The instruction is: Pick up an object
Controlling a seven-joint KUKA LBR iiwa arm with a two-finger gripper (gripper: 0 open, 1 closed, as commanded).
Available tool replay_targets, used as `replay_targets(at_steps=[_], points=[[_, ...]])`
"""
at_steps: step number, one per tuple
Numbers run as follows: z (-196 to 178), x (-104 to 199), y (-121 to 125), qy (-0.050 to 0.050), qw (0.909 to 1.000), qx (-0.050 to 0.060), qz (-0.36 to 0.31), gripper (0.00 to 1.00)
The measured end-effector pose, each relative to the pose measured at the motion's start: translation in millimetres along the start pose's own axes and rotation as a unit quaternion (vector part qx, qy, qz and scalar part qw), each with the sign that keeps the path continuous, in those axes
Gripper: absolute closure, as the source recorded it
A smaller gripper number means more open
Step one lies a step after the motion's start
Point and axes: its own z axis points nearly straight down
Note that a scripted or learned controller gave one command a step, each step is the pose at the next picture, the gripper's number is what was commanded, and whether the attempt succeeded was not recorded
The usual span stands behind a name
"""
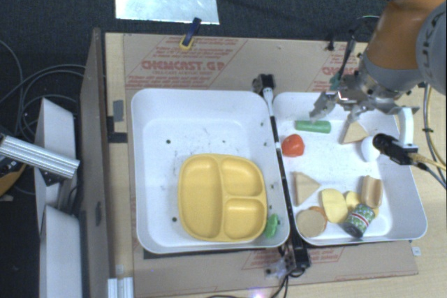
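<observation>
Brown bench top (pixel 209 59) carrying two shallow white bins side by side.

The board bears red printed lettering along its far part, and a small yellow and blue clip (pixel 188 35) lies at its far edge. The left bin (pixel 150 150) sits near the middle of the board and the right bin (pixel 412 209) sits just beside it, their inner rims touching along a dark divider. A dark clamp (pixel 264 84) sits at the far end of that seam and another (pixel 297 258) at the near end.
</observation>
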Motion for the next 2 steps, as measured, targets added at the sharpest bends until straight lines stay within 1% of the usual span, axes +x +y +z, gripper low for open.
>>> replay_targets(at_steps=[1, 2], points=[[124, -47, -67, 0.000, 1.0000, 0.008, 0.004, 0.00], [129, -23, 19, -0.010, 0.9999, -0.009, 0.001, 0.00]])
